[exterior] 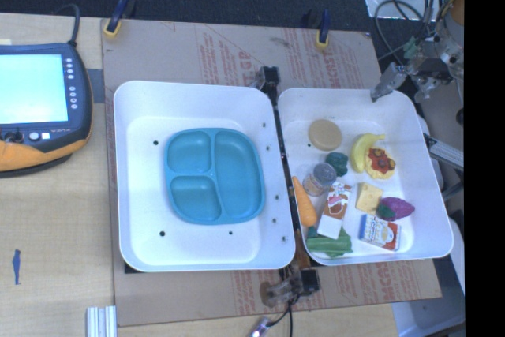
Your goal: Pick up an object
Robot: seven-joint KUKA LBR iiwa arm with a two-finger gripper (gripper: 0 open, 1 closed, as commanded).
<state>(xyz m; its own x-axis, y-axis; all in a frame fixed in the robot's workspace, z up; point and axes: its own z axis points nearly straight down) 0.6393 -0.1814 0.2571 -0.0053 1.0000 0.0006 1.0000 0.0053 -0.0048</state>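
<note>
Camera view: fixed, looking down at a slant on both bins.
Gripper (384,88): at the far right corner of the right bin (426,140), over its rim; nothing shows between its fingers, and whether they are spread or pressed together cannot be told.
Task's things: a cluster of toy foods on the right bin's floor, all lying toward the near-left of the gripper.
Nearest candidate: tan round disc (324,134), flat, just down-left of the gripper, with bare floor around most of it.
Next nearest: banana (364,151), curved, long axis running near-to-far, touching a red-topped piece (381,162).
Crowding: dark green ball (338,162), small jar (321,176), carrot (304,203), yellow block (368,197), purple piece (395,207), printed cartons (379,232) and green leaf (329,244) sit close together, several touching.
Obstruction: judged slight; the bin rim lies beneath the gripper.
Left bin (142,170): holds a blue divided plate (214,174), well apart from the gripper.
Bench extras: control pendant (39,102) at far left.
</note>
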